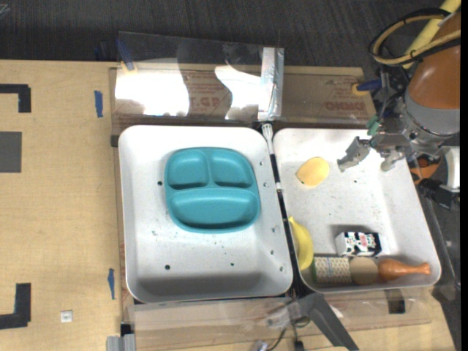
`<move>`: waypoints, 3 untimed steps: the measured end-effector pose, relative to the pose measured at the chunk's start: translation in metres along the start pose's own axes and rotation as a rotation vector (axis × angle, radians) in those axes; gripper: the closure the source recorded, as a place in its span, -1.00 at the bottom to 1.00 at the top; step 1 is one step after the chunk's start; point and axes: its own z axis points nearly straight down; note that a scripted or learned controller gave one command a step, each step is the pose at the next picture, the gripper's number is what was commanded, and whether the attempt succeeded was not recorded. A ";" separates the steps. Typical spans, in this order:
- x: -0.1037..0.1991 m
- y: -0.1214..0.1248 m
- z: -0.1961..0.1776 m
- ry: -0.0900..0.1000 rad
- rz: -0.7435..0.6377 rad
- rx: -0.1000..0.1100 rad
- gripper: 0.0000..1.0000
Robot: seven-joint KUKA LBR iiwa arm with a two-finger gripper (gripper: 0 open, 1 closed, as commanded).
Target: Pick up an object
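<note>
Yellow, round and flat, an object (313, 172) lies unheld in the right bin (409, 218), just beside the spread, empty hand (371, 154); descent over it is judged next.

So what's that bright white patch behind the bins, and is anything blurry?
Camera view: the patch is glare on the clear sheet behind the left bin. The teal tray looks sharp; the hand over the right bin looks slightly soft, with little shadow beneath it.
</note>
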 end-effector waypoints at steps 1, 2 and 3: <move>0.027 0.032 0.114 0.002 -0.136 0.010 -1.00; 0.003 0.057 0.144 -0.002 -0.104 -0.010 -1.00; -0.015 0.089 0.147 -0.002 -0.090 -0.011 -1.00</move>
